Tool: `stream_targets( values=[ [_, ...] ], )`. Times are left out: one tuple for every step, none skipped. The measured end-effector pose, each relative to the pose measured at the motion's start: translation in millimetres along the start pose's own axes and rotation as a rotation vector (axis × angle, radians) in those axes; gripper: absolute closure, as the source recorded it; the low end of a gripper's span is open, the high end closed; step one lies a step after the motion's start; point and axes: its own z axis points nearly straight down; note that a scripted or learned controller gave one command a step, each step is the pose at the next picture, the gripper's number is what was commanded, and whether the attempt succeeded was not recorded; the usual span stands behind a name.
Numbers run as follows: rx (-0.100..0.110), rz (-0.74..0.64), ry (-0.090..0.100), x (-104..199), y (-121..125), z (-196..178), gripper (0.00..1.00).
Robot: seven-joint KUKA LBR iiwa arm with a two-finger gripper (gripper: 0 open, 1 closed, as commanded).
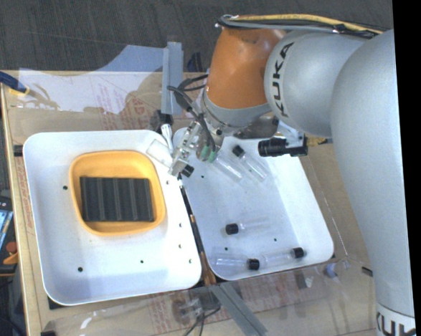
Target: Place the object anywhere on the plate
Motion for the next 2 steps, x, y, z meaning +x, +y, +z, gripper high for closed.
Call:
stream_targets(
  values=[
    [0.0,0.0,0.0,-0.2,-0.2,-0.1,0.0],
    [-0.002,-0.057,-0.005,6.5,6.2,-50.1,0.0]
  ],
)
